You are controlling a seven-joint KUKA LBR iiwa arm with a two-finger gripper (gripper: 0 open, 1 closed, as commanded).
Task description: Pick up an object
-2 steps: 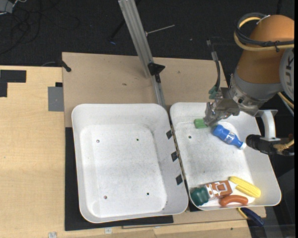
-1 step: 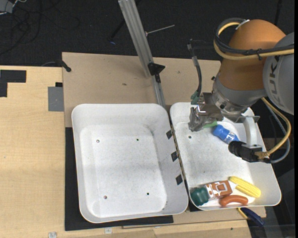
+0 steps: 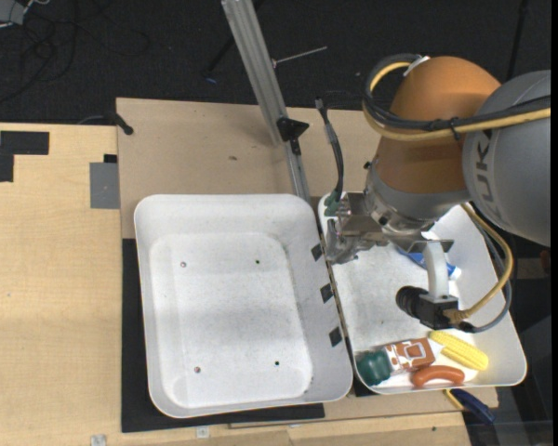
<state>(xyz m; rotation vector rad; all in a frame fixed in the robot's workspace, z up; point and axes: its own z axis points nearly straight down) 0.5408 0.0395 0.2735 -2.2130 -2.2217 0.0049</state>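
Note:
My gripper [image 3: 340,245] hangs low over the back left part of the right bin [image 3: 381,286], close to the wall between the two bins. Nothing shows between its parts from this angle. Along that bin's front edge lie a dark green object [image 3: 374,366], a small orange-and-white box [image 3: 410,352], an orange-red curved piece [image 3: 437,376] and a yellow ridged object [image 3: 459,349]. A bit of something blue [image 3: 451,270] peeks out at the bin's right side, mostly hidden by the arm.
The left bin [image 3: 167,240] is a wide white tray with bare floor. A grey metal rail [image 3: 260,72] slants up from behind the bins. The big grey and orange arm [image 3: 437,128] covers the back of the right bin.

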